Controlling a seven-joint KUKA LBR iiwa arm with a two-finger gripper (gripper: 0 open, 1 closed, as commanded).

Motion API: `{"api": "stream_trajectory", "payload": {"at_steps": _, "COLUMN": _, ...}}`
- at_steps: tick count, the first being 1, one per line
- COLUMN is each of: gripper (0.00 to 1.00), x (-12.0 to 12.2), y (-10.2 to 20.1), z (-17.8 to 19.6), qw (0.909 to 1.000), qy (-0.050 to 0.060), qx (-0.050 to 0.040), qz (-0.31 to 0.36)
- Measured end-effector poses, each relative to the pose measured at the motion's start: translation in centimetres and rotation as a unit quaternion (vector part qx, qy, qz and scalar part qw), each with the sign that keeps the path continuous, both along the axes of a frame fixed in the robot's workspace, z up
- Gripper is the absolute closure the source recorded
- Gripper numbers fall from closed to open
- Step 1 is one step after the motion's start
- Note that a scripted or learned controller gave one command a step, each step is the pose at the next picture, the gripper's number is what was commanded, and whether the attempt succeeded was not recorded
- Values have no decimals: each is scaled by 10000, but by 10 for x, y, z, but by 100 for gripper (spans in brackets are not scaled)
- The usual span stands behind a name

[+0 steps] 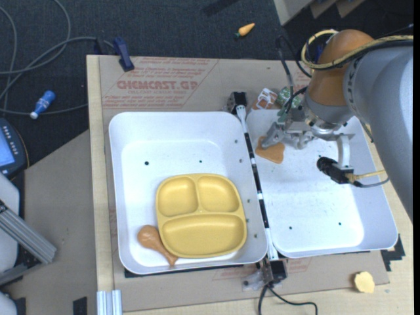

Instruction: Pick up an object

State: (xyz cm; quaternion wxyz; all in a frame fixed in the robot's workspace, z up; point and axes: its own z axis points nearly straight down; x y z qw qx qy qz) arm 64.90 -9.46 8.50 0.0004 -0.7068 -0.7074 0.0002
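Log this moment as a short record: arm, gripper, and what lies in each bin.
arm: grey arm reaching in over the right bin
gripper: gripper low at the right bin's upper left, beside an orange piece
grip: cannot tell
left bin: yellow divided plate, orange drumstick-shaped toy at its lower left

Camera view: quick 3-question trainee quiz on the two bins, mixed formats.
1. True or false: the yellow divided plate lies in the right bin.
2. Which item lies against the plate's lower left edge?
A. blue bottle
B. orange drumstick-shaped toy
C. black clip
3. Fill in: the pincer is low over the right bin's far ____ corner, beside an orange piece.

Key: 1 false, it lies in the left bin; 2 B; 3 left.
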Motion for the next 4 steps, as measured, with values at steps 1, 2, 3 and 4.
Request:
{"api": "stream_trajectory", "payload": {"at_steps": 1, "gripper": 0, "x": 6, "y": 2, "z": 0, "qw": 10000, "qy": -15, "qx": -1, "qz": -2}}
{"api": "stream_trajectory", "payload": {"at_steps": 2, "gripper": 0, "x": 13, "y": 0, "z": 0, "qw": 10000, "qy": -19, "qx": -3, "qz": 3}}
{"api": "stream_trajectory", "payload": {"at_steps": 3, "gripper": 0, "x": -10, "y": -4, "z": 0, "qw": 10000, "qy": 11, "qx": 1, "qz": -7}}
{"api": "stream_trajectory", "payload": {"at_steps": 4, "gripper": 100, "x": -8, "y": -4, "z": 11, "qw": 10000, "qy": -15, "qx": 0, "qz": -4}}
